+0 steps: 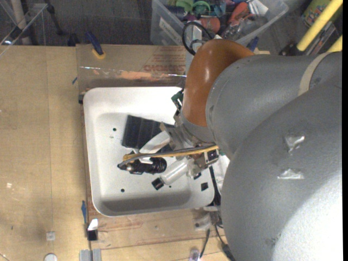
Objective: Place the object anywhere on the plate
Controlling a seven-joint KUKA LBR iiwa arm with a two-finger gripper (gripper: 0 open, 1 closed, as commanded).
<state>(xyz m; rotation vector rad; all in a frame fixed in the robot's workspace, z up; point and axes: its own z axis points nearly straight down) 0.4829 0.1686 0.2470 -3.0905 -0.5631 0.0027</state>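
Note:
A flat black rectangular object point(139, 130) lies tilted on the floor of the left white bin point(103, 145), near its back wall. My gripper point(163, 177) hangs low over the same bin, just to the right of and in front of the black object, apart from it. A pale curved piece point(155, 141) shows between the black object and the wrist; I cannot tell whether it is the plate. Nothing is visibly held. The arm's grey body hides the right bin.
The orange band and grey links point(261, 135) of the arm cover the right half of the view. A clear tub of coloured toys point(217, 7) stands behind the bench. Bare wooden benchtop point(38, 145) stretches to the left of the bin.

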